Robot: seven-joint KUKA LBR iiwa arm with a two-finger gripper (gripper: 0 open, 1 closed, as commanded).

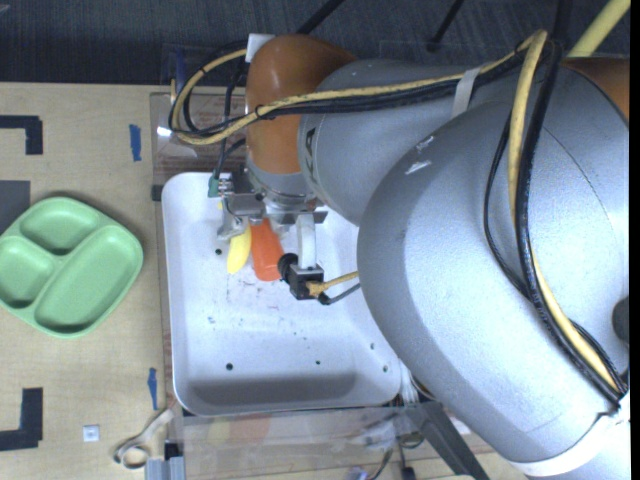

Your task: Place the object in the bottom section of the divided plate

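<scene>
An orange object (265,254) lies in the white bin (270,368), in its upper part, directly under the gripper (268,230); a yellow object (238,252) lies just beside it on the side toward the plate, the two touching or nearly so. The gripper hangs over both pieces, its metal fingers reaching down at either side of the orange object's upper end. Whether the jaws are spread or pressed on the orange object cannot be told from this angle, since the wrist covers the contact. A small black fitting (300,276) with a yellow cable sits just beside the orange object on the arm's side. The green divided plate (66,265) rests on the wooden counter (90,128), well apart from the bin; all three sections visible. The bin floor carries dark specks and faint reddish smears. The grey arm (480,248), with its orange band (280,88) above the wrist, carries looped black and yellow cables. Blue tape marks and black corner markings sit on the counter. Dark flooring lies beyond the counter's far edge.
</scene>
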